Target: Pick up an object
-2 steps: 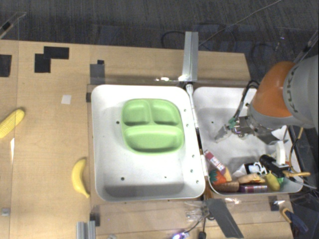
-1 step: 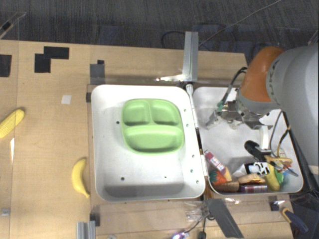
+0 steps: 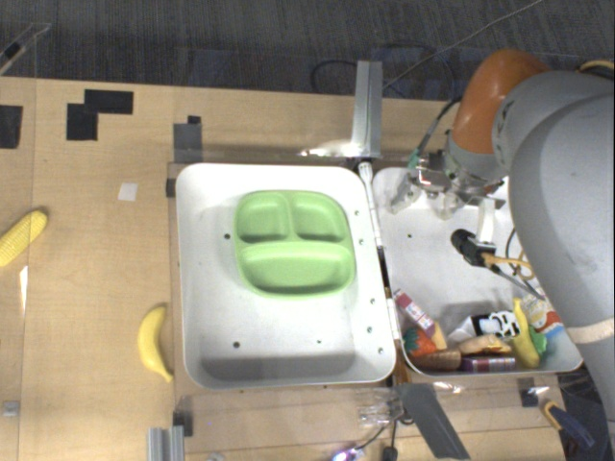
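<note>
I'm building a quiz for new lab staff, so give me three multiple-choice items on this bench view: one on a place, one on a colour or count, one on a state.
1. Where does the green divided tray lie?
A. left bin
B. right bin
C. bare bench

2. How many yellow items lie on the bench outside the bins?
A. none
B. two
C. four

3. How does the tray sit?
A. flat, compartments up
B. on edge
C. upside down

Answers: 1 A, it rests inside the left bin. 2 B, a banana and a corn cob lie left of the bins. 3 A, its three hollows face the camera.
</note>
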`<state>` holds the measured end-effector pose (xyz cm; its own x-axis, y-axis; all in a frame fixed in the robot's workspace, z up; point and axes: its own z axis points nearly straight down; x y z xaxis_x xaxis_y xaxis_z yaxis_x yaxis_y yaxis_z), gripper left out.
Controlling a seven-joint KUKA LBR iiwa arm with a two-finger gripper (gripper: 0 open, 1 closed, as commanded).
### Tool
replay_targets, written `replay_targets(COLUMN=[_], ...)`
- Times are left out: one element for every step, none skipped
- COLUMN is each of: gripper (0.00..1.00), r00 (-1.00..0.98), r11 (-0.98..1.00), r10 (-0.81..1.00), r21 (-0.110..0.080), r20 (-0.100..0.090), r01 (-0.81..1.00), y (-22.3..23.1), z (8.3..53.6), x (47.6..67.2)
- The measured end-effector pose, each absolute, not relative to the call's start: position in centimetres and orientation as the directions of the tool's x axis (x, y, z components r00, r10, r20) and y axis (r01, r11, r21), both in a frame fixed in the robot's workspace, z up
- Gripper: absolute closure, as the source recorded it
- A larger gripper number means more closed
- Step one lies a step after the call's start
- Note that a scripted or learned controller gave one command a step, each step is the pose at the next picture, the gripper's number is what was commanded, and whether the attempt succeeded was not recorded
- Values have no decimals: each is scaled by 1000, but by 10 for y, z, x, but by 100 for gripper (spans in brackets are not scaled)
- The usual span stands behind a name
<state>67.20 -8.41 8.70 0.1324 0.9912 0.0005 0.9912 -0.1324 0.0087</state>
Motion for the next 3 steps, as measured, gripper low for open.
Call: replay_targets(gripper=[0, 0, 0], r00=[182, 242, 10], r11=[-182, -242, -10], r10=[983, 970, 1000], r21=[11, 12, 15], r20=[0, 1, -1], r01=[983, 970, 1000], y=[-86, -128, -92], z=[88, 89, 89], x=[639, 585, 616])
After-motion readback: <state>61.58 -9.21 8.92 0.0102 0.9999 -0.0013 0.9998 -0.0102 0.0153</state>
